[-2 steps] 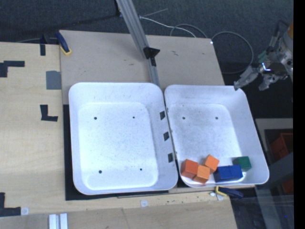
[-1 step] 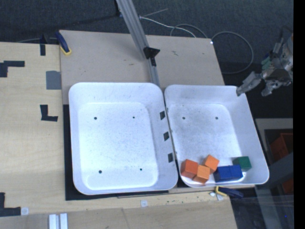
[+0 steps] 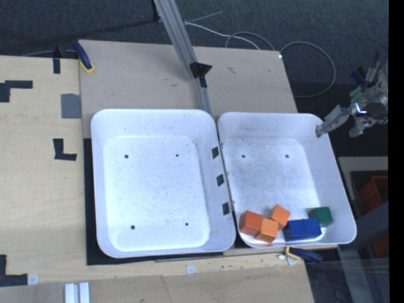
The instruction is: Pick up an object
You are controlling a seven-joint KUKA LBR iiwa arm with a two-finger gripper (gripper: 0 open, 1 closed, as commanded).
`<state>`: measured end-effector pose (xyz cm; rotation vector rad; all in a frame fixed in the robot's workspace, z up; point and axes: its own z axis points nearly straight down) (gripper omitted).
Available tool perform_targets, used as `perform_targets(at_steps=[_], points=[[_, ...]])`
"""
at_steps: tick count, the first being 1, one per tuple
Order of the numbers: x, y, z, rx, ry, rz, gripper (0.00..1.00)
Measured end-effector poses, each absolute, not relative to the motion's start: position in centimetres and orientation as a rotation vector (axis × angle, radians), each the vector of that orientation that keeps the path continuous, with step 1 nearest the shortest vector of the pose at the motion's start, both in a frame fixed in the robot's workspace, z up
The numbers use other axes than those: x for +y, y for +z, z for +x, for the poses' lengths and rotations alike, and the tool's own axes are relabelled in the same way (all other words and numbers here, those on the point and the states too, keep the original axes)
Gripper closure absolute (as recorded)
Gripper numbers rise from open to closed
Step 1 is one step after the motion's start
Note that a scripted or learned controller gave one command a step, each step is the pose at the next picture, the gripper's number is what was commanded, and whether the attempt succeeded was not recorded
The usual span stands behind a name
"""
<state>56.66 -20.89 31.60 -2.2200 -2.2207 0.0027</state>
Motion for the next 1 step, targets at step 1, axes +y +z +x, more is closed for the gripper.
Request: perform_targets(at_steps=[1], points=[[-20.92,31.83,58.46,-2.224,0.000,-2.221,0.00]])
